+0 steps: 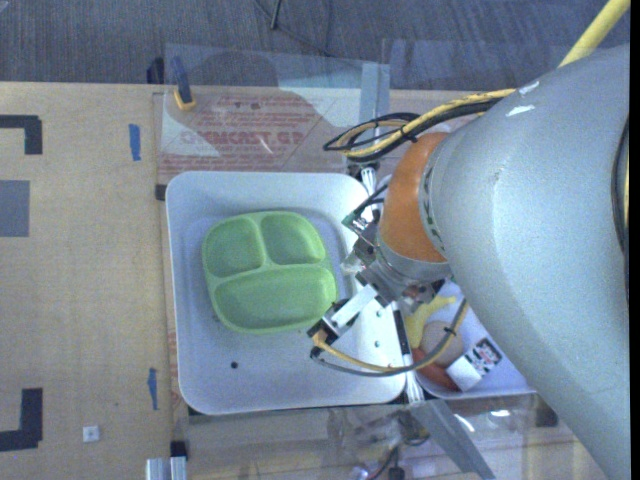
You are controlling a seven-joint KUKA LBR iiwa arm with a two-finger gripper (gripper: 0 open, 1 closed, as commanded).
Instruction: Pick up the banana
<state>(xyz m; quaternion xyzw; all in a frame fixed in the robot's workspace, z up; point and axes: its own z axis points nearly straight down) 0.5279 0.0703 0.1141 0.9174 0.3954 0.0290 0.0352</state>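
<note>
Light is even and fairly bright, cool in tone, seeming to fall from above. The left bin (200, 368) reads clean white with no blown-out patches; the green plate (268, 270) throws a thin, soft shadow along its lower edge. The arm (540, 238), at the right of the frame, shows a small bright glint near its upper edge and shades darker toward the lower right. It is close to the lens and soft in focus. Detail is grainy throughout, and the clutter at centre right is hard to read. Straight edges bow slightly near the frame borders.
</note>
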